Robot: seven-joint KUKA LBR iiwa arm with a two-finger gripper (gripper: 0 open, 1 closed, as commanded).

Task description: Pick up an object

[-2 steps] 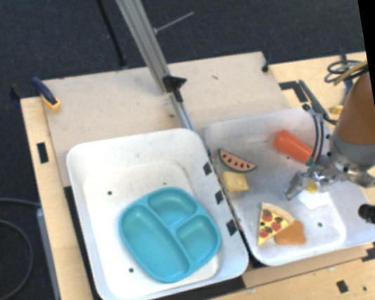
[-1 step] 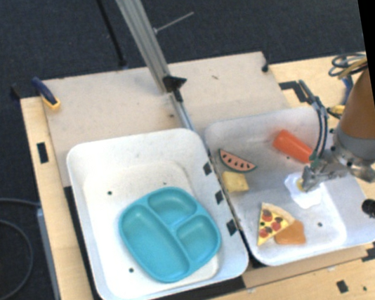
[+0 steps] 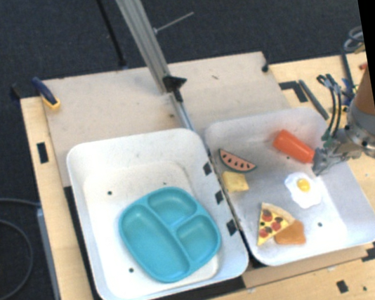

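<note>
Camera view looks down at a slant on the bench, and the gripper [image 3: 322, 159] sits low over the right bin [image 3: 359, 220], near that bin's right wall. Whether it is released or clenched cannot be told from here; nothing is seen gripped in it. Its tip lies between the orange cylinder [image 3: 293, 146], just to its left and slightly farther, and the fried egg [image 3: 304, 189], just to its left and nearer. The gripper appears to be close beside both, though contact with either cannot be judged. Behind the gripper, the grey arm [image 3: 363, 125] reaches in from the right, with cables running along it.

Left of the egg, a pizza slice [image 3: 277, 225] lies near the bin's near edge. Farther left, by the wall shared with the other bin, a small yellow piece [image 3: 236, 182] rests just near of a watermelon slice [image 3: 236, 161]. All these toy foods lie flat on the bin floor, apart from one another.

The left bin [image 3: 86, 162] holds a teal divided plate [image 3: 170, 233] with three compartments, lying in its near half.

A metal post [image 3: 144, 35] rises from the bench at the far side, above the gap between the two bins. A blue and yellow clamp [image 3: 45, 93] sits at the bench's far left corner.
</note>
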